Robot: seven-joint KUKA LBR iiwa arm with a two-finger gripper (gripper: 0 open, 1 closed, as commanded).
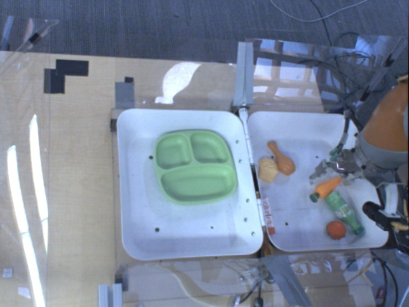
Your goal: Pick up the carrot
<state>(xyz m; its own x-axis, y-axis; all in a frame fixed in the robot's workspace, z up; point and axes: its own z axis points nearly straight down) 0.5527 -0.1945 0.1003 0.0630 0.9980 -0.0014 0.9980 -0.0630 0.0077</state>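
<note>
The carrot (328, 187), orange with a green stem end, lies on the floor of the right bin (300, 130), near that bin's right side. My gripper (326, 165) hangs just above and behind the carrot, reaching in from the right under the arm's orange band (386, 120). Its two thin metal fingers (317, 173) stand spread apart, open, with nothing between them. The carrot is not held.
A green bottle (343, 211) lies touching the carrot's near side, with a red tomato (337, 229) beyond it. A drumstick (281, 158) and a pale bun-like item (268, 169) sit at the bin's left. The left bin (134, 190) holds a green divided plate (195, 166).
</note>
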